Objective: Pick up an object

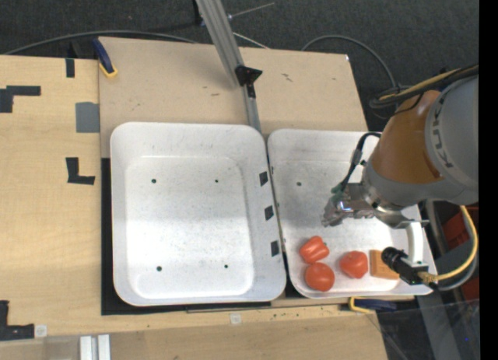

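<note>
Two shallow white bins are sitting side by side on the bench (311, 78), their inner rims nearly touching along the middle. Starting at the left, the left bin (124, 195) is offering a wide, bare floor bounded by raised rims on all four sides. Past the shared edge, the right bin (311, 156) is leaving open floor across its upper half, while its lower part is crowding up. Three red objects are lying there: a red piece (313, 249) nearest the dividing rim, a round red piece (319, 277) just below it and close against the bottom rim, and a third red piece (354, 263) just to their right. An orange-brown block (379, 265) is resting beside that third piece (a black fitting is partly covering its right end). The gripper (339, 212) is hanging over the right bin above the red pieces, apart from them, and whether its fingers are spread or closed cannot be told. The arm (424, 148) is reaching in over the bin's right rim.
</note>
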You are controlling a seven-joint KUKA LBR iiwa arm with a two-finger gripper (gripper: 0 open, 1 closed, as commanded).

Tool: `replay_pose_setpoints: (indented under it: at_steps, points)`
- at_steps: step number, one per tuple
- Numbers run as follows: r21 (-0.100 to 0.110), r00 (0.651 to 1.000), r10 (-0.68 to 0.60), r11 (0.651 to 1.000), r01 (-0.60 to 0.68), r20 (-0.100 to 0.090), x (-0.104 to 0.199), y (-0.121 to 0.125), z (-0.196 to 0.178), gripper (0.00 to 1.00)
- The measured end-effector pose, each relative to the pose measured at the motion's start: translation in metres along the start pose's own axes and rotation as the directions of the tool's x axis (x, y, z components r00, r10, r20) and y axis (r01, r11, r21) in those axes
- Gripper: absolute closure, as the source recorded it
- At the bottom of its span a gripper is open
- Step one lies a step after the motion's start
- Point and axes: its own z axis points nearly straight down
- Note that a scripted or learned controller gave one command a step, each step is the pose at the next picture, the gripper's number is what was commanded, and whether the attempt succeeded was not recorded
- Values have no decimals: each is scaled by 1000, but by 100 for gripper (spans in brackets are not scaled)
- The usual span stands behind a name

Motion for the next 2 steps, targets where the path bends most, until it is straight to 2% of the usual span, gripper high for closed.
replay_pose_setpoints:
  at_steps: [2]
  points:
    - [-1, 1000, 0, 1000, 0, 1, 6, 5, -86, 100]
